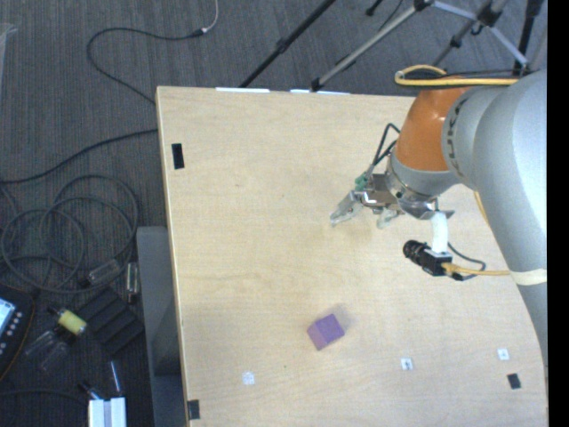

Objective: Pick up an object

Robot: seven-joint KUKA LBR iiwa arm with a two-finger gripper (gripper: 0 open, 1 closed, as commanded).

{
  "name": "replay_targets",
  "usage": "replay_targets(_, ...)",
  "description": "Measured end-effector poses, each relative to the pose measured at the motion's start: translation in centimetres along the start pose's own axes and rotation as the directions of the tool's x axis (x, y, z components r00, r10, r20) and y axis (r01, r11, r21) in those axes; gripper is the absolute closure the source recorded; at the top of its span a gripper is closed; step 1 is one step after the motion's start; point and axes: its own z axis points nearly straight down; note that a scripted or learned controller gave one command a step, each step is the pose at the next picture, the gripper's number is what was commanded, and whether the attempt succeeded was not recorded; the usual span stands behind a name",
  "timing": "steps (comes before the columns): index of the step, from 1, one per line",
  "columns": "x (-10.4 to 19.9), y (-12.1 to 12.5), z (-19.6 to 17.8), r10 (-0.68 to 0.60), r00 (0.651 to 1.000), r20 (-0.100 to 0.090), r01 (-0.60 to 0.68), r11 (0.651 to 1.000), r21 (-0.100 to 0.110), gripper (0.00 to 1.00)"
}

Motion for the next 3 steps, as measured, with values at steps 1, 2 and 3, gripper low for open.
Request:
replay_targets(1,-1.3,-10.0,-0.9,-0.261,0.965,0.000,0.261,0.965,-0.001,0.00)
replay_targets(2,1.7,-13.8,0.1,-0.721,0.693,-0.001,0.721,0.693,0.000,0.00)
replay_targets(3,1.8,-13.8,-0.8,-0.721,0.693,-0.003,0.721,0.693,-0.002,1.00)
